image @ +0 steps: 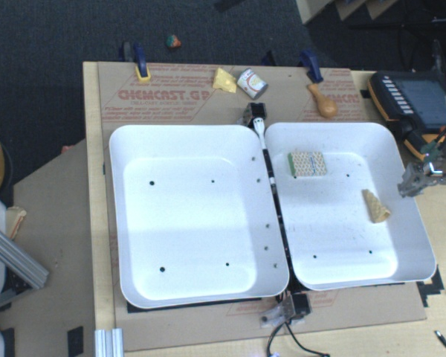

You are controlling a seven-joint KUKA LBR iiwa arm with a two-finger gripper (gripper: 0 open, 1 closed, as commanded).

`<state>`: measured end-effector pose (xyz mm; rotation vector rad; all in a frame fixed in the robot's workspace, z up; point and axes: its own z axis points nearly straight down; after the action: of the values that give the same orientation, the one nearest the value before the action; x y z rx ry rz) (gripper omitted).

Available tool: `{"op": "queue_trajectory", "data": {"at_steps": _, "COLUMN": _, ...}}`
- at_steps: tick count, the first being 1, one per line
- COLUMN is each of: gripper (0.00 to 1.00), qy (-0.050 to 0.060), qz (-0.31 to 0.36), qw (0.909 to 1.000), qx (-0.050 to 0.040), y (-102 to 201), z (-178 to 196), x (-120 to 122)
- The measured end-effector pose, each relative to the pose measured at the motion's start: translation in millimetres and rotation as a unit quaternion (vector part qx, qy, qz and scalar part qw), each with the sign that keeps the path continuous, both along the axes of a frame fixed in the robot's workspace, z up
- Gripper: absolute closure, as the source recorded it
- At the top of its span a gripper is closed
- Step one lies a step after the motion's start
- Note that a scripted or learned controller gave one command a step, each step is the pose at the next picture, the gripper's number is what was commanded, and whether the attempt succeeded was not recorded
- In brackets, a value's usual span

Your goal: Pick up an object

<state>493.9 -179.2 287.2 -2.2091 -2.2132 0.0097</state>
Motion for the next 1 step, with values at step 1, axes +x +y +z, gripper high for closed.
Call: {"op": "queue_trajectory", "data": {"at_steps": 1, "gripper": 1.0, "qy": -0.005, "qz": -0.003, "qw": 1.0, "qx": -0.0028, "y": -46.2, "z": -10.5, "x": -16.2}}
